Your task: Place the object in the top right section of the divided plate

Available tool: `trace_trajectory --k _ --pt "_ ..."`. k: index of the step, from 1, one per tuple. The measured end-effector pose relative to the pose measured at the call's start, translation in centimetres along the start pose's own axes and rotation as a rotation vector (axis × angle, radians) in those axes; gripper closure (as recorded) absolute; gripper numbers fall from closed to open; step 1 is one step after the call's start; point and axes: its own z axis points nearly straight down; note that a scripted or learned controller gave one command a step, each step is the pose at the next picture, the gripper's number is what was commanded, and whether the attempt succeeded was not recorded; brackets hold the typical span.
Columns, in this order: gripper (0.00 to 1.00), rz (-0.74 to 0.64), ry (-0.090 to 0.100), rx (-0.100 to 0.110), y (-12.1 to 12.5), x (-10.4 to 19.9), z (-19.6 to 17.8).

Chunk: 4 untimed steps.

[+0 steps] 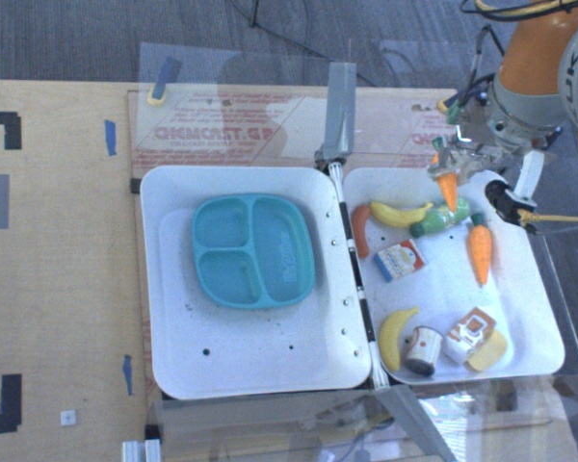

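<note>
While the gripper point(450, 168) hangs over the right bin point(549, 340) with a small carrot point(448, 191) pinched between its fingers, the carry seems underway, needing travel left to the teal plate point(253, 250).

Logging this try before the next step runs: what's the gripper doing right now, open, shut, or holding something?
Gripper: shut on a small carrot, which hangs point-down between its fingers above the right bin.
</note>
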Motion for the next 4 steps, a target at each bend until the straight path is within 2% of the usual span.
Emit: trace_trajectory --k 1,2,3,4 --pt "1.0 -0.22 0.003 -0.001 -0.8 6.4 2.5" --pt "1.0 -0.338 0.003 -0.001 -1.5 11.7 2.5" --pt "1.0 -0.232 0.003 -0.005 -2.9 22.4 0.2" --pt "1.0 -0.181 0.001 0.002 -4.0 29.5 6.7"
